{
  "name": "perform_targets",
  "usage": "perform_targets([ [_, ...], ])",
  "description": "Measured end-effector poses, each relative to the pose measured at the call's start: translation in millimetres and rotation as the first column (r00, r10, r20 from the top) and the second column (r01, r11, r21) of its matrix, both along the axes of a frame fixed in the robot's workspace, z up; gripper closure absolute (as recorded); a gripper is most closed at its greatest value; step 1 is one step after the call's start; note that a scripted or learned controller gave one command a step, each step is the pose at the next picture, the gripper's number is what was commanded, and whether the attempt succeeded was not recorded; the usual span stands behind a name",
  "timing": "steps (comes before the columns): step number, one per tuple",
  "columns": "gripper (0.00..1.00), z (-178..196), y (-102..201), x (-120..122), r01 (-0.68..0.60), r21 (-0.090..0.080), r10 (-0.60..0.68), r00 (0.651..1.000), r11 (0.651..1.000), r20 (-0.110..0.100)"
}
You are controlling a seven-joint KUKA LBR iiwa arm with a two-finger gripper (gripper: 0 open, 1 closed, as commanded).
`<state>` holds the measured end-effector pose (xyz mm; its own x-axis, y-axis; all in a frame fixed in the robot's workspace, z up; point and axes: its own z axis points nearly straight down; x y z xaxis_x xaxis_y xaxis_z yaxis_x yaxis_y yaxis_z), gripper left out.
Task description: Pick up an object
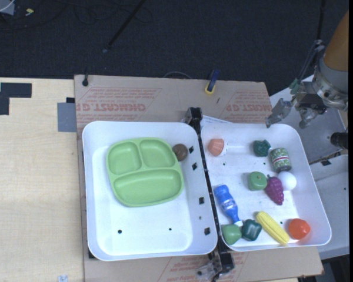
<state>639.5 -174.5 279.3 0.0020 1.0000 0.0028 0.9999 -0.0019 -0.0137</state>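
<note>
Currently parked at frame's upper right, gripper [289,114] spread open, empty, beyond the right bin [313,175]; likely to nudge crowded toys like the can [279,158] aside.

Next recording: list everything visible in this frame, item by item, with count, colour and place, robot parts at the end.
white bins: 2, white, side by side on the bench
divided plate: 1, light green, left bin
small round object: 1, brown, left bin, at the plate's right edge
peach-coloured item: 1, orange-pink, right bin, top left
dark green item: 1, right bin, top
small can: 1, green label, right bin, top right
green apple: 1, right bin, centre
grapes: 1 bunch, purple, right of the apple
white ball: 1, beside the grapes
bottle: 1, blue, right bin, lower left
pear: 1, green, bottom left
green pepper: 1, bottom
corn: 1, yellow, bottom
orange ball: 1, bottom right corner
clamp: 1, blue and yellow, back board edge
gripper: 1, grey, above the right bin's top right corner
</note>
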Motion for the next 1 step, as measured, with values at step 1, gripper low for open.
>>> perform_targets([
  [1,0.0,7.8,-0.1,1.7,-0.002,-0.003,0.002,1.0,1.0,0.012],
])
